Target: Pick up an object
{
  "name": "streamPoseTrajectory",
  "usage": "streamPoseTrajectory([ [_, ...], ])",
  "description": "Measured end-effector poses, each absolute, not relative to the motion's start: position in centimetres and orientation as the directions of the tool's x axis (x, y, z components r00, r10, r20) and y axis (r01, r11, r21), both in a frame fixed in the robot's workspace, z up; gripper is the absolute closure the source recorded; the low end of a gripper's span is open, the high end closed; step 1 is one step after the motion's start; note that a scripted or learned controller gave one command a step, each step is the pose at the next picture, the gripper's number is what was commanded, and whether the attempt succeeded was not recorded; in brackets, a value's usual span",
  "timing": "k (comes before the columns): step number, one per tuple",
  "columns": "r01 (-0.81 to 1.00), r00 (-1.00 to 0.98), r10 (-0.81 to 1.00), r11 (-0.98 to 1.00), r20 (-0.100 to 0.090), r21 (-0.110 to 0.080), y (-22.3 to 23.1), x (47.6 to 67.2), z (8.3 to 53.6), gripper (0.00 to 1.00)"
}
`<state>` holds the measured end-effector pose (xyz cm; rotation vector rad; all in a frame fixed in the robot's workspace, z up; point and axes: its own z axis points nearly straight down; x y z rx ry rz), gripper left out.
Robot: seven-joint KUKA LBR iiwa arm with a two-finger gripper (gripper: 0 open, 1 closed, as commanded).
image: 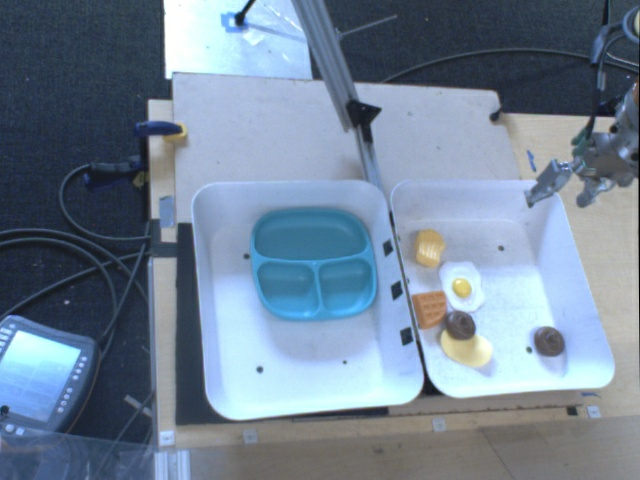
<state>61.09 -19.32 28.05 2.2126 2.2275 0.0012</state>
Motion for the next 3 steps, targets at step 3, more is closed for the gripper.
streamPoseTrajectory([
  [3, 1.0, -0.003, 1.0, 0.003, 0.001, -0.004, -18.5, 61.2, 15.6, 0.0],
])
